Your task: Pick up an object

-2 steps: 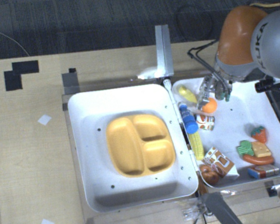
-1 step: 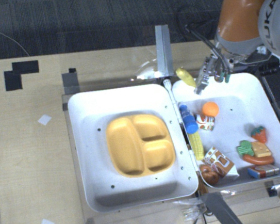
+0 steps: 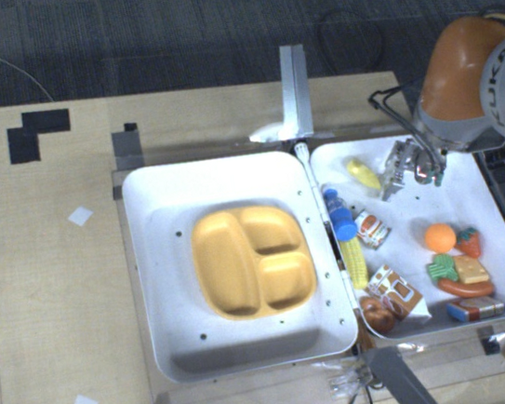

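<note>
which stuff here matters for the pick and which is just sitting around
In play: gripper, over the right bin; banana beside it; orange; corn; blue bottle.
Lying about: yellow tray in the left bin.

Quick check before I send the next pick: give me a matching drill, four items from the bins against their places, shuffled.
Items:
1. yellow divided tray
2. orange ball
3. blue bottle
4. gripper

Places:
A. along the right bin's left wall
B. middle of the left bin
C. over the right bin's far end, beside a yellow toy
D. right part of the right bin, just above the toy vegetables

Pairs: 1-B, 2-D, 3-A, 4-C
</note>
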Motion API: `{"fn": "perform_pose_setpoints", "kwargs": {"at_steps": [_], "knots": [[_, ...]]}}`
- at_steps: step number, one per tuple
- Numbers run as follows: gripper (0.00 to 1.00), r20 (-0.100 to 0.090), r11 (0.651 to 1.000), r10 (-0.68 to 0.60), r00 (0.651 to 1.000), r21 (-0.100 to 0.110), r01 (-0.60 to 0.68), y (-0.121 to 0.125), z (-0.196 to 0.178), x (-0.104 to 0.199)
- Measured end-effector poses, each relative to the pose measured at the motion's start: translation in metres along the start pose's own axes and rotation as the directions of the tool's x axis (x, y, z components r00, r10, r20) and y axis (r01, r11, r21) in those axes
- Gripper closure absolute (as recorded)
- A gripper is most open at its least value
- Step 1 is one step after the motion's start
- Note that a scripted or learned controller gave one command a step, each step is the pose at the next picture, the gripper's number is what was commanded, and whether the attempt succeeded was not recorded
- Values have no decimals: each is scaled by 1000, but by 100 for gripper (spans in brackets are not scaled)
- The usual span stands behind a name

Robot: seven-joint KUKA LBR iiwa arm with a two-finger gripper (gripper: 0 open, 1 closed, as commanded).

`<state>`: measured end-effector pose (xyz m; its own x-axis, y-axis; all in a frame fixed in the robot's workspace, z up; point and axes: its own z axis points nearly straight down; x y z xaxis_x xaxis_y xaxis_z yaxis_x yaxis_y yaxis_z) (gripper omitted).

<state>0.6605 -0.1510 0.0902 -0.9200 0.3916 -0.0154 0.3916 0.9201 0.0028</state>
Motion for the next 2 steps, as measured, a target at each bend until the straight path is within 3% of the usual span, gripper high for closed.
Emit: {"fn": "perform_pose_setpoints", "kwargs": {"at_steps": [1,2], "knots": [[0,-14,1000,-4,1000,1,4,2,2,3],[0,-3,982,-187,982,0,187,4,-1,93]]}}
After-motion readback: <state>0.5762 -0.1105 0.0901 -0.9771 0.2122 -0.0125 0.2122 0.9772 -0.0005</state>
